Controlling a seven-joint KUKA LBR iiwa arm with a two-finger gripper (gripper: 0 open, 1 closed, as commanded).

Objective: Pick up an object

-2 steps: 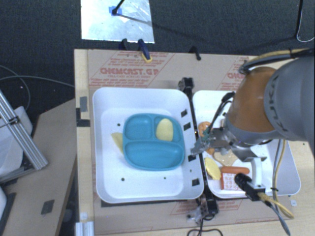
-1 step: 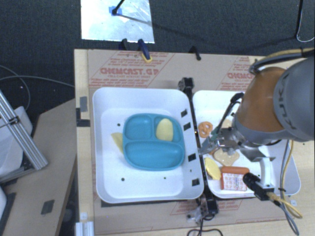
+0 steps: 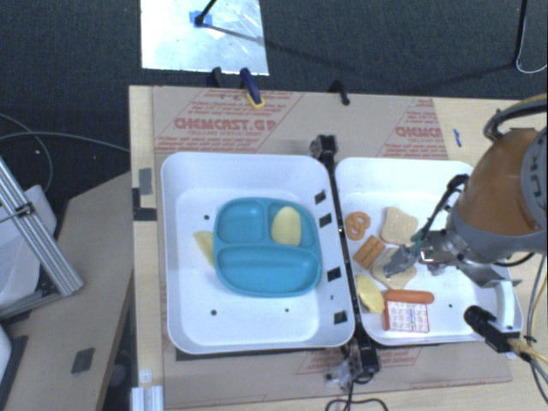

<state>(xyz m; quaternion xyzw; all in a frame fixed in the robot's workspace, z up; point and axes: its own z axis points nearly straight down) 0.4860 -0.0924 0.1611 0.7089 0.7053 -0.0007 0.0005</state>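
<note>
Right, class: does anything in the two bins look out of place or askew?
One thing: a yellow piece in the left bin lies half under the blue tray's left edge, not in a compartment like the yellow oval. Otherwise nothing stands out.

Left bin (image 3: 184, 229): blue divided plate (image 3: 264, 247), a yellow oval piece (image 3: 286, 225) in its upper right compartment; a pale yellow wedge (image 3: 204, 247) beside the plate's left edge.
Right bin (image 3: 445, 174): pretzel (image 3: 357, 223), bread slice (image 3: 398, 225), orange cracker (image 3: 369, 252), yellow piece (image 3: 370, 296), sausage (image 3: 410, 297), red-and-white packet (image 3: 407, 317).
Tool (image 3: 402, 262): low over the cluster's middle, on the arm (image 3: 505, 204) reaching in from the right.
</note>
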